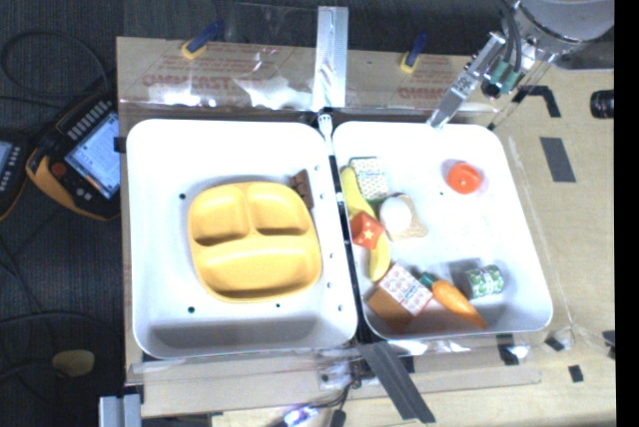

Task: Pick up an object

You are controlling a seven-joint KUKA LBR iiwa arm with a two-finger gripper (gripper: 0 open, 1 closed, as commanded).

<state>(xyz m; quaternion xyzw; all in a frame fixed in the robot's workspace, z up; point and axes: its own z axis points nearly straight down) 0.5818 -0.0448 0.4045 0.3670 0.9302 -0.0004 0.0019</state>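
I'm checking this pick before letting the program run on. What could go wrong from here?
1. The gripper hangs over the far rim of the right bin; a straight descent could strike that rim.
2. The banana, strawberry and egg are packed together, so a grasp there may catch two or slip.
3. The tomato sits alone but is round and could roll out of the fingers.

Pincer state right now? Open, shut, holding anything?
Pincer: raised above the right bin's far rim, nothing between its fingers; open or shut cannot be told.
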